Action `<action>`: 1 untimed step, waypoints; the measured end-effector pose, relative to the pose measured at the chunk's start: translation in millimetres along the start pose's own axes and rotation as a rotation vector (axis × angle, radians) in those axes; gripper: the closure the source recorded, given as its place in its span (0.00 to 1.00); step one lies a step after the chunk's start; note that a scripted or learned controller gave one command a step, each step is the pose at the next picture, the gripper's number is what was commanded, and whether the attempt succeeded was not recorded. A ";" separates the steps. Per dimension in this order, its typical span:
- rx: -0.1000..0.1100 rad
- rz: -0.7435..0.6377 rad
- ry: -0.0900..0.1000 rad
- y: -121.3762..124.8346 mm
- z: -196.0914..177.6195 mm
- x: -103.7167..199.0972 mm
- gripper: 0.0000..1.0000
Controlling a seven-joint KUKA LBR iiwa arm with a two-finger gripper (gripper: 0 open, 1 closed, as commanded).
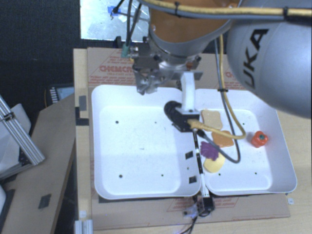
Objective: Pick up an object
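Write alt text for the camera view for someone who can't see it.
A robot arm hangs its pincer over the far rim of the left bin. The right bin holds five small pieces: tan, orange, purple, yellow and red.

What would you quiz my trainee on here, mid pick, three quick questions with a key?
1. Fill in: the claw hangs above the far rim of the ___ bin.
2. True or false: the purple piece lies in the right bin.
3. Where in the right bin is the red-orange toy? A by its left wall; B by its right wall; C in its near-left corner.
Key: 1 left bin; 2 true; 3 B.
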State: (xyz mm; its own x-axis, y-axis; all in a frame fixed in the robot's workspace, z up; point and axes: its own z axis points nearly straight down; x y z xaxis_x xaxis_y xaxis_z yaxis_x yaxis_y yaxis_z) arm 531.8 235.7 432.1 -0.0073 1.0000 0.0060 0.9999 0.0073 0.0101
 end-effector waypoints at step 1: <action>0.005 0.002 -0.003 -10.8 -42.3 -1.1 1.00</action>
State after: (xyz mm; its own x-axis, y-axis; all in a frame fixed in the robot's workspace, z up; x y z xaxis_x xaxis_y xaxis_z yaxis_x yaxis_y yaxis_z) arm 520.6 234.3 474.3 -0.0052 1.0000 0.0030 1.0000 0.0052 0.0055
